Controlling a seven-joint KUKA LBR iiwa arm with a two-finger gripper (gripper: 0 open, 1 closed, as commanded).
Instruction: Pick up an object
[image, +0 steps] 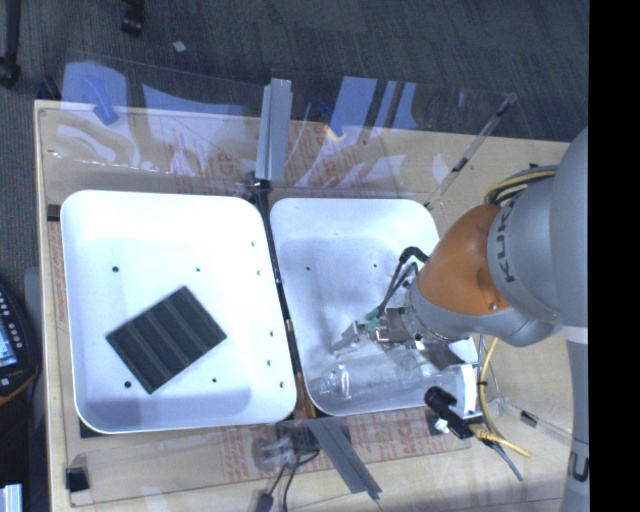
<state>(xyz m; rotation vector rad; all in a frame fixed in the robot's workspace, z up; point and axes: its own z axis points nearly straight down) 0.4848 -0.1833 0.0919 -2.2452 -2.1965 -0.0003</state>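
Reach step: arm low in the right bin, hand in lower centre-right of frame, grip state I cannot tell, just above a clear glass-like object near the bin's bottom edge; next likely lower and close on it.

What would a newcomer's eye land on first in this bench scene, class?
Probably the grey arm with its orange band, reaching from the right into the right bin, its gripper low near the front. Next, the dark ribbed rectangular slab lying flat in the left bin. A clear glassy object sits below the gripper.
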